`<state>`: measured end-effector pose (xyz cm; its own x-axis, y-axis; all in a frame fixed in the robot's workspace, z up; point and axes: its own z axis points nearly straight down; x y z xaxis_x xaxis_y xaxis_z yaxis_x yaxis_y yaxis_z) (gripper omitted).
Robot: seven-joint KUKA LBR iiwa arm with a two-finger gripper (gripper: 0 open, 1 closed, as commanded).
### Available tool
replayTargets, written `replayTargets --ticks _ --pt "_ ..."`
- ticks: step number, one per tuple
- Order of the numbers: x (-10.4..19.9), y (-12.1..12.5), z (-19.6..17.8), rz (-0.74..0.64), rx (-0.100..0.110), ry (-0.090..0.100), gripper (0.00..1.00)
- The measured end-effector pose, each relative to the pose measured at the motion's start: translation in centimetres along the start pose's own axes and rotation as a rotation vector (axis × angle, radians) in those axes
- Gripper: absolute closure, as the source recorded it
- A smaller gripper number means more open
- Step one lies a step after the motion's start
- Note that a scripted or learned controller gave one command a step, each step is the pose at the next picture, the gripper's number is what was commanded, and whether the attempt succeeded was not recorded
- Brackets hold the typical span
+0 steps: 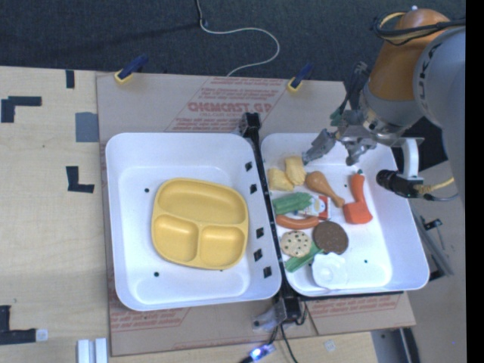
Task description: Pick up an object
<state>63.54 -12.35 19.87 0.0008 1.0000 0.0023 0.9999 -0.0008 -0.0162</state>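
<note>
The right bin [393, 255] holds several toy foods: a chicken drumstick [324, 184], an orange carrot [357, 201], yellow pieces [287, 174], a green bean pod [292, 202], a sausage [298, 221], a cookie [295, 243], a brown patty [330, 237] and a white lid [331, 271]. My gripper [335, 149] hovers over the bin's far side, above the yellow pieces and the drumstick. Its two fingers are spread apart with nothing between them.
The left bin [132, 165] holds a yellow divided plate [200, 223]. Black clips line the rim where the two bins meet. Both bins sit on a cardboard sheet held by blue-and-yellow clamps [130, 68]. A white cable runs across the dark floor behind.
</note>
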Motion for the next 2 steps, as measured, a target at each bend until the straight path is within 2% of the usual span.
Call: replayTargets --ticks 1,2 --pt "0.0 0.3 -0.9 -0.003 -0.015 -0.002 0.0" --pt "0.7 0.0 3.7 -0.002 -0.011 -0.003 0.0"
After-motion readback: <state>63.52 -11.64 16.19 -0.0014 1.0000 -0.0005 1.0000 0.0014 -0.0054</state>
